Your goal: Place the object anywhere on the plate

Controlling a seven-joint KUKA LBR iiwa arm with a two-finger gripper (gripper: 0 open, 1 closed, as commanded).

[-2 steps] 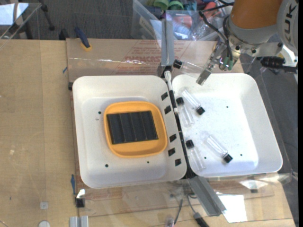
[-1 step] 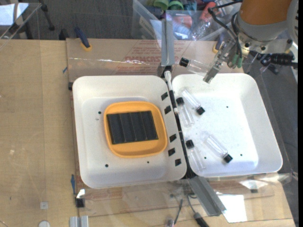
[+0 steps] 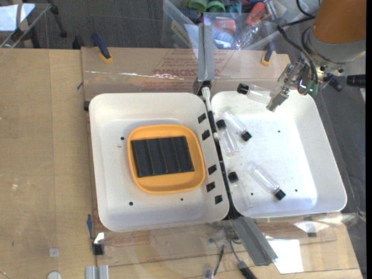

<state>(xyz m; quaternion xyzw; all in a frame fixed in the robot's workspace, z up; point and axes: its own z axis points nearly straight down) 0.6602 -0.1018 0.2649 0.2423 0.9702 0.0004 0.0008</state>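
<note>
Gripper: grey two-finger gripper (image 3: 278, 100) hangs over the right white bin's (image 3: 325, 156) far edge; whether spread or pressed together, I cannot tell.
Objects: clear plastic vials with black caps; one (image 3: 264, 182) near the front edge, another (image 3: 235, 127) by the divider.
Plate: orange plate with dark ribbed insert (image 3: 166, 157), mid left bin (image 3: 110, 173).
Advice: descend squarely across a vial's width.
Obstacles: divider clips (image 3: 210, 156); cluttered tote (image 3: 232, 10) behind.

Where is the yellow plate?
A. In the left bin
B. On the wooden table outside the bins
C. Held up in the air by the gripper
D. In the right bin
A. The plate sits flat in the left bin, while the clear vials lie in the right bin.
</note>
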